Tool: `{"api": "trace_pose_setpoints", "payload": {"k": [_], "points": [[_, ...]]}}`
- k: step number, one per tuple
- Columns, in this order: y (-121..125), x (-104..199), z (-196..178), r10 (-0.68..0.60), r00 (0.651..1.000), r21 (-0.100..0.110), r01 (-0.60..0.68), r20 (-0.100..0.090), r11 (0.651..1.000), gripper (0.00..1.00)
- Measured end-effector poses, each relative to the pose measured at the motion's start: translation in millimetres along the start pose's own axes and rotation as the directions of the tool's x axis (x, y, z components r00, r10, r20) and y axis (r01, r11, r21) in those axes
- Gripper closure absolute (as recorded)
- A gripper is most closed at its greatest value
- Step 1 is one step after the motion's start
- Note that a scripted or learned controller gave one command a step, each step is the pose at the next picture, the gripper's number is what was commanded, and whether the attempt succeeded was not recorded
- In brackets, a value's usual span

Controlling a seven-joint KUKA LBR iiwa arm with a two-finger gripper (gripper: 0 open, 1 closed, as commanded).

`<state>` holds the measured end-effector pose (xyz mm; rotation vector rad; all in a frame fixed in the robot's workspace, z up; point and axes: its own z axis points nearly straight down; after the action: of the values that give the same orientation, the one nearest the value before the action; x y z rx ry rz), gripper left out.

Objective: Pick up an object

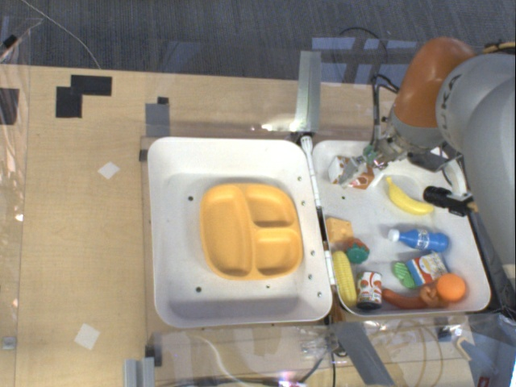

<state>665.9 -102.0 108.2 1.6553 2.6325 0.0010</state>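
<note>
My gripper (pixel 377 155) hangs over the back of the right bin (pixel 482 290), at the right end of a crumpled silver and red packet (pixel 351 171). It is too small and dark to make out whether it touches the packet. In the same bin lie a yellow banana (pixel 407 198), a blue bottle (pixel 419 238), a tan cracker (pixel 339 230), a corn cob (pixel 344 272), a small green piece (pixel 357 254), a red can (pixel 369 289), a small carton (pixel 419 269), a sausage (pixel 401 299) and an orange ball (pixel 451 287).
The left bin (pixel 173 216) holds a yellow divided plate (pixel 250 230). A metal divider post (pixel 309 95) stands between the bins at the back. The grey arm with its orange band (pixel 427 79) fills the upper right. Bare wooden bench (pixel 72 240) lies to the left.
</note>
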Motion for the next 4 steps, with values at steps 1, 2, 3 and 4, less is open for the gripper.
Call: {"api": "trace_pose_setpoints", "payload": {"k": [1, 2, 3, 4], "points": [[0.0, 0.0, 0.1, 0.0, 1.0, 0.0, 0.0, 0.0, 1.0, 0.0], [1.2, -2.9, -19.5, -0.007, 1.0, 0.001, 0.007, 0.003, 1.0, 1.0], [27.5, 63.8, -85.1, -0.052, 0.998, 0.0, 0.052, -0.021, 0.999, 1.0], [-21.4, 11.6, -20.3, -0.19, 0.982, -0.009, 0.19, -0.012, 0.982, 1.0]]}}
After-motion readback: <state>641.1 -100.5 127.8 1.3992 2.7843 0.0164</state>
